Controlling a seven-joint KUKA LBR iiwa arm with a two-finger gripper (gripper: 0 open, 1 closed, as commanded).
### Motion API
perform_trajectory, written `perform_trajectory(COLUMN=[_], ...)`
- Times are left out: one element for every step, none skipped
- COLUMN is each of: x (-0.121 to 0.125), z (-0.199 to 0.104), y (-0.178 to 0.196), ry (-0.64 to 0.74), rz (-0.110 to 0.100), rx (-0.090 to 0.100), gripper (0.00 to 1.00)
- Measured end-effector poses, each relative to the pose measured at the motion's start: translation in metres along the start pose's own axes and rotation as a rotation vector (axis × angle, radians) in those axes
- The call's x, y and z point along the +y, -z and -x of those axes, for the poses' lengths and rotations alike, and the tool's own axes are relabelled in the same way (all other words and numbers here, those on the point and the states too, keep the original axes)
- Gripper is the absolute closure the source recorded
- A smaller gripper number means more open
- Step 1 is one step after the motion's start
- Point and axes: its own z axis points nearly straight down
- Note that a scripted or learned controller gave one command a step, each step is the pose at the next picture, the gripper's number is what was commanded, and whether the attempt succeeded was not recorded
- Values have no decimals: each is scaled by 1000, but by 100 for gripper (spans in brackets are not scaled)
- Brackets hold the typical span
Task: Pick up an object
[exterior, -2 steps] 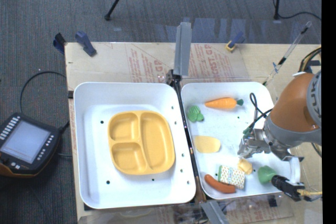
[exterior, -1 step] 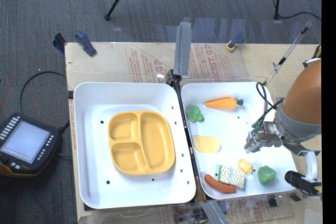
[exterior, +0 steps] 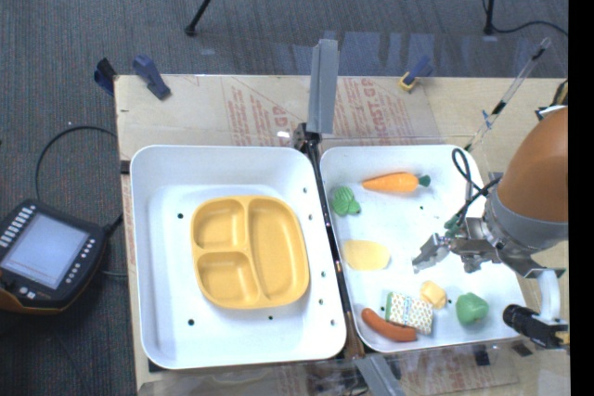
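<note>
Hovers in the right bin [exterior: 408, 153] with gripper [exterior: 429, 253] open and empty, yellow block [exterior: 432, 294] lying just nearer, slightly right.

Yellow divided plate [exterior: 250, 252] in left bin [exterior: 148, 199]; pendant [exterior: 45, 252] on floor left; blue clamps [exterior: 150, 76] on bench [exterior: 232, 111].

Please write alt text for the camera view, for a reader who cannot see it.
A robot hand hangs over the right bin, above toy food: a carrot, a sausage and a green pepper. The left bin holds a yellow divided plate.
</note>
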Motion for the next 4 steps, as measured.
perform_trajectory(x=[-7, 5, 5, -8], z=[27, 62, 38, 7], y=[-90, -67, -69, -89], ry=[-82, -229, -229, -116], rz=[-3, 0, -2, -2], rx=[1, 0, 1, 1], gripper=[0, 0, 0, 0])
